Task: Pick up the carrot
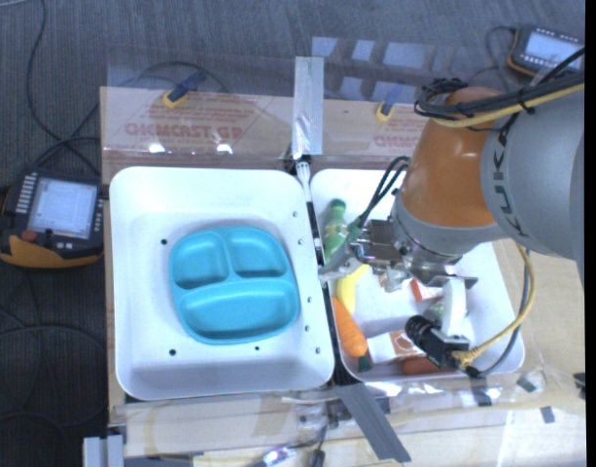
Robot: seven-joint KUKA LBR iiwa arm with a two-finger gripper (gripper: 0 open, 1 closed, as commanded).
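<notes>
Overhead view of a bench with two shallow white bins side by side. The left bin [132, 290], in the centre left of the frame, holds a blue divided plate [234, 280].

The right bin [387, 311], in the centre right, holds several toy foods. The carrot [349, 333] is orange and lies on the bin floor in the lower left part of that bin, just beside the wall shared with the left bin. A yellow item [350, 282] sits just above the carrot, touching or nearly touching its upper end. A green item [333, 220] lies further up along the same wall. A reddish item [414, 365] rests near the bin's lower edge.

The grey arm [473, 183], with its orange band, reaches in from the upper right and covers much of the right bin. Its gripper [400, 272] hangs over the middle of the bin, to the right of the carrot and slightly above it in the frame, close by but apart from it. The wrist hides the gripper's tip, so it cannot be told whether it is open or closed. Nothing is seen held.

As for progress, the carrot has not been picked up. The approach looks partly made. What is left, by my judgement, is lining up over the carrot, lowering, closing on it and lifting.
</notes>
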